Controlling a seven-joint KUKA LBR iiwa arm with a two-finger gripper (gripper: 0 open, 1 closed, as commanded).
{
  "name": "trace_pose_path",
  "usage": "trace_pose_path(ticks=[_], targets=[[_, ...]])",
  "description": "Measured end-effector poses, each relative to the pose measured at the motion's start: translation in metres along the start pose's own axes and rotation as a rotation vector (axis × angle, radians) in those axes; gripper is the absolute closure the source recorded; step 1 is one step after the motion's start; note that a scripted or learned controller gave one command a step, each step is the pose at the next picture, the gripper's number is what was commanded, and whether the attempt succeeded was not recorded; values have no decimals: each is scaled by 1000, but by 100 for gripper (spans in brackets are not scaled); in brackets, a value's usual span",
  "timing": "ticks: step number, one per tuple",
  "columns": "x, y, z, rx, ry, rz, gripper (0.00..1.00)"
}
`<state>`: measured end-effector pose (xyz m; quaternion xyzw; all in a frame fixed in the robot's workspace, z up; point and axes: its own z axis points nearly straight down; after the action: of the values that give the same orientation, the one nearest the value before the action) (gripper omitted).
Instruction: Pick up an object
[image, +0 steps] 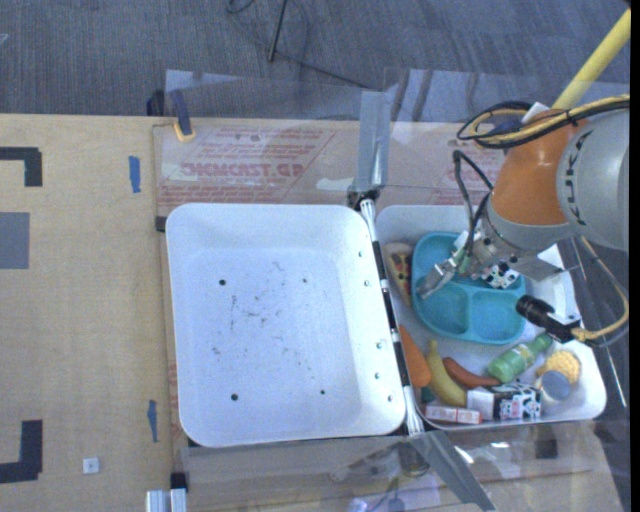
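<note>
Above the blue tray (462, 308) (right bin (590, 390)) hangs the end effector (447, 277).

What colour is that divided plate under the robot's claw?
The divided plate is light blue, turquoise-like, seen in the camera view.

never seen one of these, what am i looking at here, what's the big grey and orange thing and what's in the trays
This is one camera fixed above a bench, looking down at a slant. The grey and orange thing is a robot arm reaching in from the right. Its gripper hangs over a blue divided plate in the right bin. Nothing shows between its fingers, so it holds nothing that I can see. That bin also has toy food: a banana, a carrot, a corn cob, a green bottle and a small carton. The left bin has only dark specks in it.
</note>
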<state>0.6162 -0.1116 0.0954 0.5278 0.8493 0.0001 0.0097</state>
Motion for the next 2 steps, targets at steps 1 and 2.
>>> trace_pose_path(ticks=[1,2], targets=[[-2,-6,-110,12,13,263,0],[15,-17,-5,11,12,325,0]])
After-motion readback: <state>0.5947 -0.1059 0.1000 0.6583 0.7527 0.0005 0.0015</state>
